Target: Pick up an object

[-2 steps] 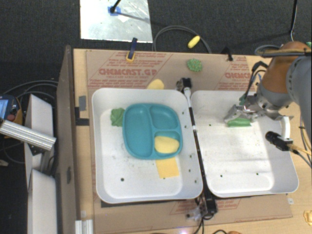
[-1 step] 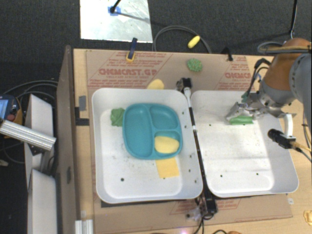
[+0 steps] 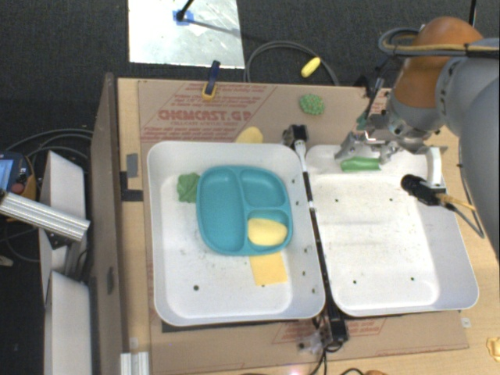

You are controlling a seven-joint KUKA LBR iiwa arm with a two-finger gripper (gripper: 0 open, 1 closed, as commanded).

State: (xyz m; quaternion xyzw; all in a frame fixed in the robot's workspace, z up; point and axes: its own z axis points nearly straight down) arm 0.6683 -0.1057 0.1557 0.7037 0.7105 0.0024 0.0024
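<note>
My pincer hangs over the far left corner of the right bin, and whether its tips are apart or together I cannot tell from here. A slim green object lies on the bin floor right under it, touching or nearly touching the far wall. To the left of my pincer, past the bin rims, the cardboard sheet carries red print that reads "CHEMCAST", followed by letters too faint to make out, with smaller lines beneath that I cannot read. Farther left and nearer the camera, the left bin holds a teal divided plate with a yellow lump in its near right compartment, a yellow flat slice just beyond the plate's near edge, and a green leafy piece touching its left side. Nearer the camera than my pincer, the right bin's white floor lies open. My arm reaches in from the right, the orange band above the wrist, bent down toward the corner.
</note>
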